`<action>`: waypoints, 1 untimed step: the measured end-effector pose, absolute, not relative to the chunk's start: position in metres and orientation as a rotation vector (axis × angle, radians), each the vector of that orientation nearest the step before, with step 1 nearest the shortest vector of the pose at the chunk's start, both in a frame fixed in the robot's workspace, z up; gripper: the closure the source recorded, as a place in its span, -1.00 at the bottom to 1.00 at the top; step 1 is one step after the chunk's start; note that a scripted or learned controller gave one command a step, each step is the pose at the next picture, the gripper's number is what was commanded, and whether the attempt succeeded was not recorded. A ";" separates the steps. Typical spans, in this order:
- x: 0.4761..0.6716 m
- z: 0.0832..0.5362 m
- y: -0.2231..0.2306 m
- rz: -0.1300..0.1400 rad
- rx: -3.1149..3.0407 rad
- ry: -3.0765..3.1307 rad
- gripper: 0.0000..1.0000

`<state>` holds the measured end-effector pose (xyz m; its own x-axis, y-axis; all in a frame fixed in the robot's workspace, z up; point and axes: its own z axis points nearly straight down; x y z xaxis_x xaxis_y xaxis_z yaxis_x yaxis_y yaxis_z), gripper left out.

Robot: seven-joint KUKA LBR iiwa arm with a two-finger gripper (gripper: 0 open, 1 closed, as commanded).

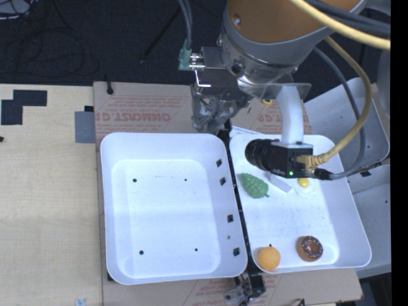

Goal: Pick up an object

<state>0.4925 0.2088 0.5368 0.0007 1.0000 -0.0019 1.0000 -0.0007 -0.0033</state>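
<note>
in the camera view, two shallow white plastic bins sit side by side on a sheet of brown cardboard with red lettering, which lies on a pale wooden bench. the grey arm with its orange band comes in from the upper right, and its metal gripper hangs over the far edge of the bins, roughly above the divide between them and beyond the far rim of the left white bin. from this angle it is not possible to tell how far the gripper is open, and nothing can be seen held in it. the things to pick all lie in the right white bin. a bumpy green leaf-shaped toy rests near that bin's left wall, about halfway along it. a small round orange ball sits in the near left corner, with a brown ring-shaped doughnut toy just beside it to the right. a small yellow piece lies further back, right of the green toy and apart from it. the gripper is well apart from all four.
</note>
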 end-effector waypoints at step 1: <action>0.476 0.538 0.138 0.007 -2.228 -2.213 1.00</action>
<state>0.4758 0.1376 0.5379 0.0066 1.0000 -0.0021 1.0000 -0.0066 -0.0038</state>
